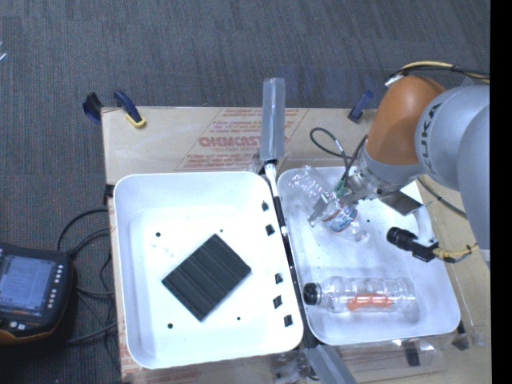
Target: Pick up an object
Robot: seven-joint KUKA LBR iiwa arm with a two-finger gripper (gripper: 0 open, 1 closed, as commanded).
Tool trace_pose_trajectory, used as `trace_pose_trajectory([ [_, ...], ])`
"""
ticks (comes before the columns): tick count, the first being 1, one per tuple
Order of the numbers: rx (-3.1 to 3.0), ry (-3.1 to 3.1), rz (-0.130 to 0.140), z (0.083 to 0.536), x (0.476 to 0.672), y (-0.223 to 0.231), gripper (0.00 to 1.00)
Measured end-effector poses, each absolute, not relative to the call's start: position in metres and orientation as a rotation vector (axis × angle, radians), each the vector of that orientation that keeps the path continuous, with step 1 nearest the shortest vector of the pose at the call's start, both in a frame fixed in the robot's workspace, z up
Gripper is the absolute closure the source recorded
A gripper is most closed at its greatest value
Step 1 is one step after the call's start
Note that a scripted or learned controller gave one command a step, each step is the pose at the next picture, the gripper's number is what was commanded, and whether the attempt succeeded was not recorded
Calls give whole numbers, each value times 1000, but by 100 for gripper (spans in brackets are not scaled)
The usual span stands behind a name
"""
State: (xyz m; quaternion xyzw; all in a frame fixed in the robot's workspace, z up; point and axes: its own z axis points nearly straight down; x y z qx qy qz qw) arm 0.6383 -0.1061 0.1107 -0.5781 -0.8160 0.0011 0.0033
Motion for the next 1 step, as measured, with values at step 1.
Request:
trace_pose_trajectory([
  [1, -1782, -2579, -1, 97, 647, -121, 0],
])
